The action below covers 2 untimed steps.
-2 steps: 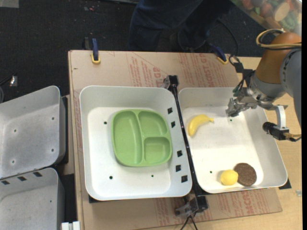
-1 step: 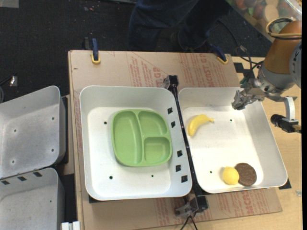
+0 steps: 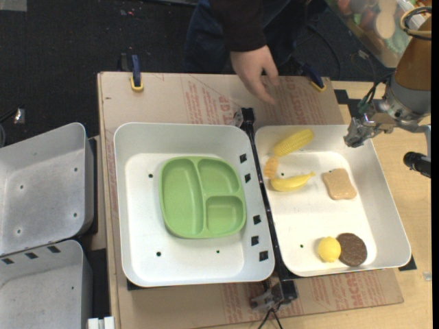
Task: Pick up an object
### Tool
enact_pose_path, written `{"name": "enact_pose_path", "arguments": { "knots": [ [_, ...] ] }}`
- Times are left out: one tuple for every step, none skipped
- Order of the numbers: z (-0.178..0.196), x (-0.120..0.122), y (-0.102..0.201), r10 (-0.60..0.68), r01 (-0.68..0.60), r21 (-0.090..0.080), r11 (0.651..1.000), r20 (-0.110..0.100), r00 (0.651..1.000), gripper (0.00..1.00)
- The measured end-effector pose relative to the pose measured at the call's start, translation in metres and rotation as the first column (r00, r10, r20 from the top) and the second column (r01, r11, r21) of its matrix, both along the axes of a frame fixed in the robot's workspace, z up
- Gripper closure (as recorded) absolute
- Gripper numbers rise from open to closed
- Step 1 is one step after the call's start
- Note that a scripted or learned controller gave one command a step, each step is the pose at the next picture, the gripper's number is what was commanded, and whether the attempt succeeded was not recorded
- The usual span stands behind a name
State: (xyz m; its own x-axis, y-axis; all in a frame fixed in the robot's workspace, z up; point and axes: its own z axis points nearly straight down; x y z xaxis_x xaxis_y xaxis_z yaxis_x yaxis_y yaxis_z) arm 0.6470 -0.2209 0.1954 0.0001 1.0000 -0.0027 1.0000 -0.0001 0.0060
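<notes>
Jaws (image 3: 354,137) (spread or pressed, cannot tell) hang over glossy white bin (image 3: 384,184) holding smooth curved banana (image 3: 291,181).

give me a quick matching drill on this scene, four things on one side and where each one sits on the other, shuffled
Things:
1. green plate
2. corn cob
3. brown disc
4. gripper

Places:
A. near corner of the right bin, beside the lemon
B. over the far right edge of the right bin
C. middle of the left bin
D. far part of the right bin, just beyond the banana

Pairs: 1-C, 2-D, 3-A, 4-B
</notes>
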Motion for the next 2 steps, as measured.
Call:
{"name": "enact_pose_path", "arguments": {
  "knots": [
    [0.044,0.000,0.003,0.003,-0.003,0.001,1.000,0.000,1.000,1.00],
    [0.034,-0.009,0.051,0.006,-0.006,0.004,1.000,-0.007,1.000,1.00]
  ]
}}
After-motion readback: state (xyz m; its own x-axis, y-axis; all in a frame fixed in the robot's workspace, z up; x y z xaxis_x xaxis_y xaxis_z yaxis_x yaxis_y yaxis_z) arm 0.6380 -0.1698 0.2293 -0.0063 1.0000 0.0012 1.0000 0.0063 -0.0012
